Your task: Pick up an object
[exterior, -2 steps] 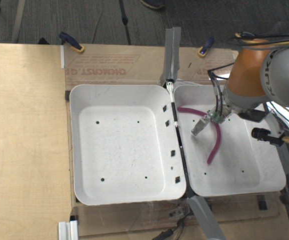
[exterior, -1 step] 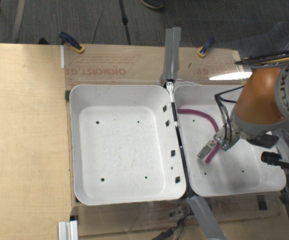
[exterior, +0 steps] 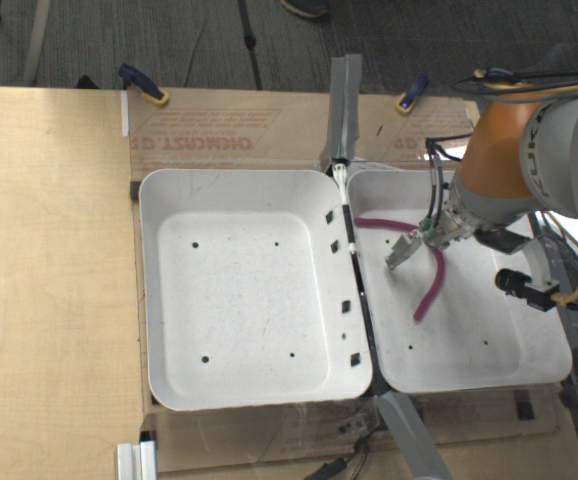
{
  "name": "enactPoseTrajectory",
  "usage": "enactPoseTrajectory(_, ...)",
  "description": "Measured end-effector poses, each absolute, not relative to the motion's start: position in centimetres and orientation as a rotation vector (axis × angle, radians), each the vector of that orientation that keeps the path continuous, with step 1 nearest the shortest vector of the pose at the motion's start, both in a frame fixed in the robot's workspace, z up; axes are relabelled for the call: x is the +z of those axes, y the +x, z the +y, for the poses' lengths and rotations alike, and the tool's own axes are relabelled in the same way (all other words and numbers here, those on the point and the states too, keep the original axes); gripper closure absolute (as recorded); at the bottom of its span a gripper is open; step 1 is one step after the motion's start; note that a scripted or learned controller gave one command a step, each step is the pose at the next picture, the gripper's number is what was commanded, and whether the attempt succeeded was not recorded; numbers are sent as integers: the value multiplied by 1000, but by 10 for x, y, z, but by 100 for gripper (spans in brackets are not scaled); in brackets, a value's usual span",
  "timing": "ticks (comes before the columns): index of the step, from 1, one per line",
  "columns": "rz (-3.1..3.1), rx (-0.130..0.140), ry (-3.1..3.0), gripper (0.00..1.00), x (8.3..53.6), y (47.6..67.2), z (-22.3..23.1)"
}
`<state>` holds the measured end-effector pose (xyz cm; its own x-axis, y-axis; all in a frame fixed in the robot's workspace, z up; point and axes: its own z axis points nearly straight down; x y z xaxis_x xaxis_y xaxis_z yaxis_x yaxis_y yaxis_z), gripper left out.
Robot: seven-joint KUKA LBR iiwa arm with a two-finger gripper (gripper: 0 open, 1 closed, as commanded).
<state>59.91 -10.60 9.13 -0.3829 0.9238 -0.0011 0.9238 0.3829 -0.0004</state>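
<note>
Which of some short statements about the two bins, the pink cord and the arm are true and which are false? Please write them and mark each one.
1. The pink cord lies in the right bin. True.
2. The left bin holds a pink cord. False: the cord is in the right one.
3. The gripper is over the right bin, close to the cord. True.
4. The arm enters from the left side of the view. False: it comes in from the right.
5. The arm has an orange band above the wrist. True.
6. The two bins stand far apart on the bench. False: they sit side by side, edges meeting.
</note>
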Motion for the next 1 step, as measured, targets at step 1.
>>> enactPoseTrajectory(1,2558,-3,1821,0,92,512,-124)
